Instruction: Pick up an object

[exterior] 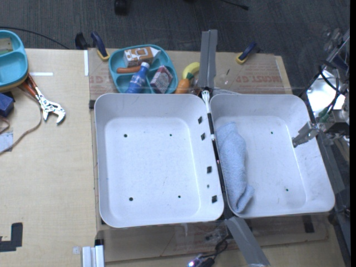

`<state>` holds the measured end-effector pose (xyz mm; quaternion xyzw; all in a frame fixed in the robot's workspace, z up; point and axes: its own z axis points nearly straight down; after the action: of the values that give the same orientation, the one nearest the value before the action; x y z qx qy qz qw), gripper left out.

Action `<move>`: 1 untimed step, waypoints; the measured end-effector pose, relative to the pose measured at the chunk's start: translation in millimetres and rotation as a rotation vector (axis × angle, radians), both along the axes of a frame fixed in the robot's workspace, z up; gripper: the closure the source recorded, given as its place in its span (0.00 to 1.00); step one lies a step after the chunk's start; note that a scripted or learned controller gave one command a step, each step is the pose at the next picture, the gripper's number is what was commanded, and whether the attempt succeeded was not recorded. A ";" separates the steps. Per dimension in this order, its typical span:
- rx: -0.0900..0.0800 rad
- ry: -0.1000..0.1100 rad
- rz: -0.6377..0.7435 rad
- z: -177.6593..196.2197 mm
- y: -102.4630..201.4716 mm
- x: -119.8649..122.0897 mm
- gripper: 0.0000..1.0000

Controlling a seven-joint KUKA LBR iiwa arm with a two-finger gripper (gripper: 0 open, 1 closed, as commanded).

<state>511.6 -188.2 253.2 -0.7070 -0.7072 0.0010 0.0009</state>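
A light blue-grey cloth (233, 168) lies rumpled in the right bin (289, 149), stretched along that bin's left wall from the middle down to the near corner. It is the one loose object inside the bins. The left bin (153, 160) sits beside it, showing its white floor with a few small dark holes.
A grey post (208, 60) rises behind the seam between the bins. Behind the left bin stands a teal tray (118, 65) of small items, with a banana (191, 70) next to it. A wrench (50, 109) lies on the bench at left. Metal hardware (311, 132) overhangs the right bin's right rim.
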 end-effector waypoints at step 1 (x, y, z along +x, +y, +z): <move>-0.001 -0.002 0.175 46.9 -34.6 15.3 0.00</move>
<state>526.8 -222.7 300.2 -0.6425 -0.7663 0.0008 -0.0004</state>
